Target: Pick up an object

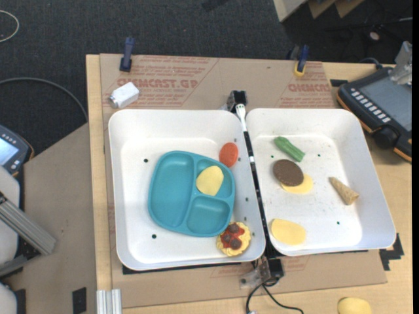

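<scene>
**Two bins, toy food laid out, nothing lifted**

Camera view, looking down at a slant.

- Left bin (124,175): a teal divided plate (177,195) lies flat near the middle. A pale yellow slice (209,180) sits in its upper right compartment.
- An orange-red round piece (228,154) rests on the bin floor just beside the plate's upper right corner, close to the bin's right wall.
- A small tart with red topping (234,238) sits at the plate's lower right corner, touching or nearly touching its rim; cannot tell which.
- Right bin (366,169): a green pod-like piece (289,148) lies slantwise at the upper left.
- Below it, a brown round patty (287,172) partly overlaps a yellow disc (300,186).
- A tan cone (344,190) lies on its side towards the right, apart from the others.
- A yellow oval (288,231) lies near the front wall.
- Candidate objects for picking all rest on bin floors or on the plate.
- Claw state: cannot tell.
- Surroundings: both bins sit on a cardboard sheet (196,84). A small white block (124,95) lies on it beyond the left bin. Blue clamps (126,46) grip its far edge. A dark handheld pendant (380,106) sits to the right.
</scene>
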`<state>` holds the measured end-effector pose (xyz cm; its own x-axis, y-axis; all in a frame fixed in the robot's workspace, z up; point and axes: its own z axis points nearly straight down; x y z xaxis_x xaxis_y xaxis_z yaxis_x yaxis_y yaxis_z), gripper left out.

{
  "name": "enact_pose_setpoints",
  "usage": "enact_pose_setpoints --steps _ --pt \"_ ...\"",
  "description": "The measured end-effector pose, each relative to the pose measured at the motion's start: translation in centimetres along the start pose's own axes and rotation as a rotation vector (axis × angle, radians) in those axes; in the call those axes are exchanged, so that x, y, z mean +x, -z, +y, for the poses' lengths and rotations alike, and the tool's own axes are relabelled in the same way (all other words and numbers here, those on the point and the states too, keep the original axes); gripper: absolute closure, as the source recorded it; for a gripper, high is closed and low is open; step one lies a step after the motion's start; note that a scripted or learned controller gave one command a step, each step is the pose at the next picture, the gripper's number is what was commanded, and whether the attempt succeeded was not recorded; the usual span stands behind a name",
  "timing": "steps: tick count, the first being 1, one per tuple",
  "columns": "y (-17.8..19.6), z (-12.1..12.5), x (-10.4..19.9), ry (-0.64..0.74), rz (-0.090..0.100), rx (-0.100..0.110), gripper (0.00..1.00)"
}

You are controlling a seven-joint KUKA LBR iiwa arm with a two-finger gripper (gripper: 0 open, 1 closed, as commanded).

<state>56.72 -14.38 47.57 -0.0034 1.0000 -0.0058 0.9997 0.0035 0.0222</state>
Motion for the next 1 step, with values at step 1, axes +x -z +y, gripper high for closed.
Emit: enact_pose_setpoints --steps 1 --pt "-5.91 -1.93 -6.84 -0.01 0.005 0.027 1.0"
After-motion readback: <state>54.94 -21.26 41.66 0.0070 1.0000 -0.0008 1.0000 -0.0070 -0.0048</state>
